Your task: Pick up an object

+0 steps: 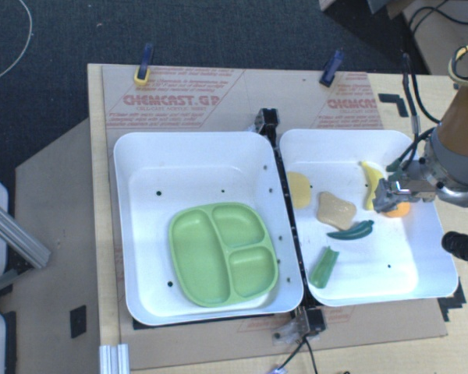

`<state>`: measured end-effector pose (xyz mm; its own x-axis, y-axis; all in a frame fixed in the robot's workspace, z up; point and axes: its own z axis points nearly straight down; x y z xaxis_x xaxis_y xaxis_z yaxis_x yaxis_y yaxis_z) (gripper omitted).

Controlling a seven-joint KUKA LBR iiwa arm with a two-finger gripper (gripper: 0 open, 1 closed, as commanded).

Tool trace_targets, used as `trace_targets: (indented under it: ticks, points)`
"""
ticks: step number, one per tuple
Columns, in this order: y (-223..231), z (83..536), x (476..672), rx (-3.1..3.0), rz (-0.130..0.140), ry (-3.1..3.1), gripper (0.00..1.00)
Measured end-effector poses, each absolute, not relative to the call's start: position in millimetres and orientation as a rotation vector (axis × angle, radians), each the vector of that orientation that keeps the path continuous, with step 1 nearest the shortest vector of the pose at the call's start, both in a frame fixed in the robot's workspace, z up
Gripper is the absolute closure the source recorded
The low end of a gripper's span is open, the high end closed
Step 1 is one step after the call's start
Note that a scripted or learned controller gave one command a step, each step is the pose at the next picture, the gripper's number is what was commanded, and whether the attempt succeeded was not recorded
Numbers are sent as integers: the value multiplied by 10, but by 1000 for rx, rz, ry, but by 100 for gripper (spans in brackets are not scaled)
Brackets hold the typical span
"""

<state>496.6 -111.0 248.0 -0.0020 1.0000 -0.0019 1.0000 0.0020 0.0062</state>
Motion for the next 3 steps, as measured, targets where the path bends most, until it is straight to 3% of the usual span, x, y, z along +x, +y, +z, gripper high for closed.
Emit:
trace_targets:
  ticks: [1, 3]
  points:
    - [-1112, 2697, 4976, 2216, 3, 2220, 100]
    - [-199, 2587, 5217, 2215, 2, 2225, 100]
